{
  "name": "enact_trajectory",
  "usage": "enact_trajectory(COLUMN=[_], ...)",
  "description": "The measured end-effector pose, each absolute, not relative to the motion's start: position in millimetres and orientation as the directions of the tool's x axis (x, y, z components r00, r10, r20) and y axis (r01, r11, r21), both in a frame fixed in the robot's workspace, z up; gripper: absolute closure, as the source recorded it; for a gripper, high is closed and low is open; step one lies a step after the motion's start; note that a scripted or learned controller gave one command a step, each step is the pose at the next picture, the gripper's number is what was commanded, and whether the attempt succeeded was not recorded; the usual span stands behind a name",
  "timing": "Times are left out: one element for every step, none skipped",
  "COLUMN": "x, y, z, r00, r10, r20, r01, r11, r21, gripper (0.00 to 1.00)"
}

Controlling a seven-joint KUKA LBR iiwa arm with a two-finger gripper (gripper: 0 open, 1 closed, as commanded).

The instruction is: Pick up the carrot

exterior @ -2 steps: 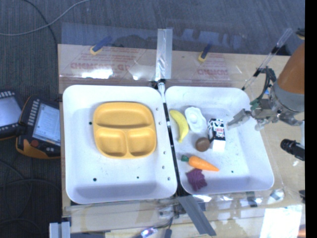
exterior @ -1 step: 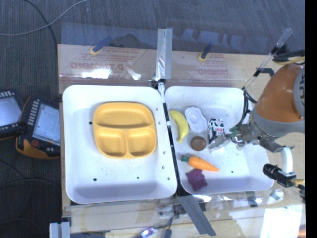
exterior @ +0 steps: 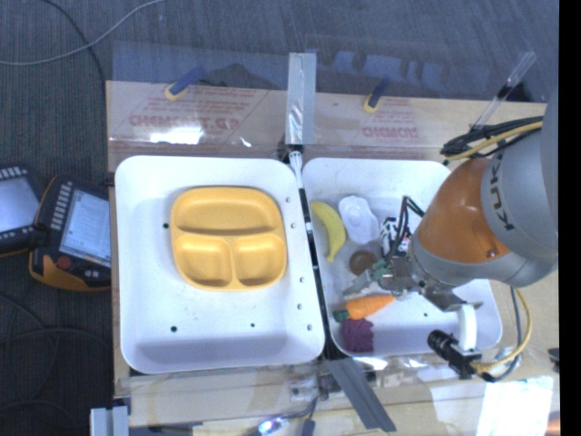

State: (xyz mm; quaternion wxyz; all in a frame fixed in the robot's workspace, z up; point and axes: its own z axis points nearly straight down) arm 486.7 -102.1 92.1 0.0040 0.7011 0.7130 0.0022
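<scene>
Dark grey carpet surrounds a brown cardboard-topped bench [exterior: 227,107], with black cables trailing across the floor and a yellow-edged handheld control pendant [exterior: 73,234] lying off to the view's left. On the bench sit two shallow white bins side by side. In the left white bin [exterior: 145,325] rests a yellow plastic tray with three compartments [exterior: 229,237], roughly centred.

The right white bin [exterior: 399,339] holds several toy items. An orange plastic carrot with a green stem end [exterior: 368,306] lies on its side in the lower left part of this bin, green end toward the bin's left wall, its orange tip pointing toward the arm. Just below the carrot sits a purple bunch of toy grapes [exterior: 359,334], close to or touching it. A yellow toy banana [exterior: 330,228] lies along the upper left wall, a white rounded plastic object [exterior: 358,218] is just beside it, and a small brown round object [exterior: 362,262] sits between the banana and the carrot.

The grey arm with its orange band [exterior: 458,221] reaches in from the right, and its gripper [exterior: 392,277] hangs low over the bin, just above the carrot's orange tip. Whether it touches the carrot is unclear, and I cannot tell how the gripper is set.
</scene>
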Motion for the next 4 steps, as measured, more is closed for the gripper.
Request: enact_trajectory(x=[488.8,558.8,599.7,519.9], y=[-100,-114,-110,-62], z=[92,91,170,185], r00=[-0.134,-0.108,-0.072,-0.032], r10=[0.991,0.994,0.997,0.999], r20=[-0.011,-0.004,-0.004,-0.002], r01=[0.991,0.994,0.997,0.999], r11=[0.134,0.108,0.072,0.032], r21=[0.017,0.013,-0.002,-0.004], gripper=[0.00,0.00,0.00,0.00])
